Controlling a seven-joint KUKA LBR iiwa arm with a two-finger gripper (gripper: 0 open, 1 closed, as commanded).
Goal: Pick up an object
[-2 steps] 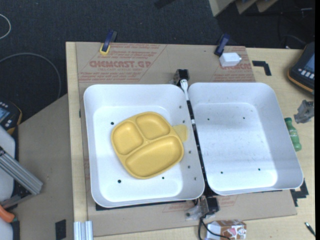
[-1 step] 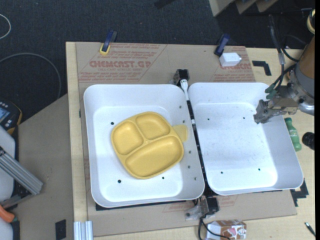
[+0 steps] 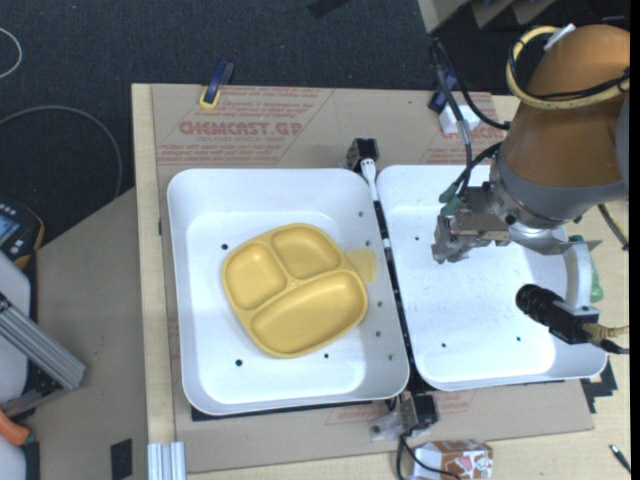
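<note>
A yellow divided plate [image 3: 294, 288] with three compartments lies in the left bin [image 3: 200, 208], tilted a little and near the bin's middle. My gripper [image 3: 450, 243] hangs over the right bin [image 3: 480, 358], in its upper left part, close to the wall between the bins. It is apart from the plate, and nothing shows in its grasp. A white and green object [image 3: 584, 276] lies at the right bin's right side, partly hidden under the arm.
The grey and orange arm [image 3: 570, 118] covers the right bin's upper right corner. Bare white floor shows in the lower left part of the right bin. A blue and yellow clip [image 3: 214, 86] sits on the cardboard behind the left bin.
</note>
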